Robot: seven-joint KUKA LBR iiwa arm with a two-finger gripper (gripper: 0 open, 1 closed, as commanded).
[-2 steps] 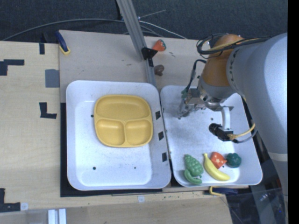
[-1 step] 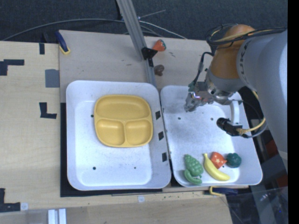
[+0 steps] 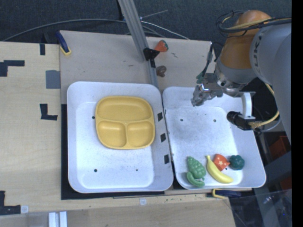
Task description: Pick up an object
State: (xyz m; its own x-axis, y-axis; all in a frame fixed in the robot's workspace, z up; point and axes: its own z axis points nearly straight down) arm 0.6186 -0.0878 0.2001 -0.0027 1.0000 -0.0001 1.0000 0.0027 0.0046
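Looking down, we saw the gripper (image 3: 200, 98) over the upper left corner of the right bin (image 3: 199, 126); we could not tell its state. Toy foods clustered at that bin's lower edge: green vegetable (image 3: 195, 170), banana (image 3: 218, 171), red piece (image 3: 220, 161), broccoli (image 3: 236, 162). A yellow divided plate (image 3: 125, 122) lay in the left bin (image 3: 85, 169).

The arm (image 3: 265, 41) is cut off by the right edge.
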